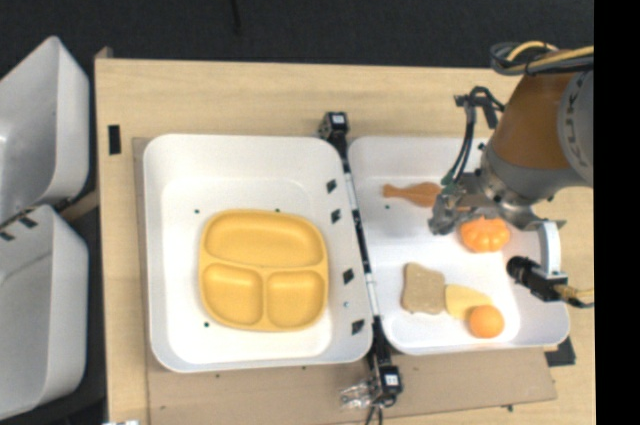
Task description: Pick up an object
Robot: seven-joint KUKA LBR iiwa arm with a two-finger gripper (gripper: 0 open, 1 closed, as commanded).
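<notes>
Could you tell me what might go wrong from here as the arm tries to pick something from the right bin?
1. The tool sits between the brown drumstick-shaped piece and the orange pumpkin-shaped toy, so it may knock one away rather than grasp it.
2. The bread slice, the yellow wedge and the small orange ball lie tightly together, so a try there may catch two things or none.
</notes>
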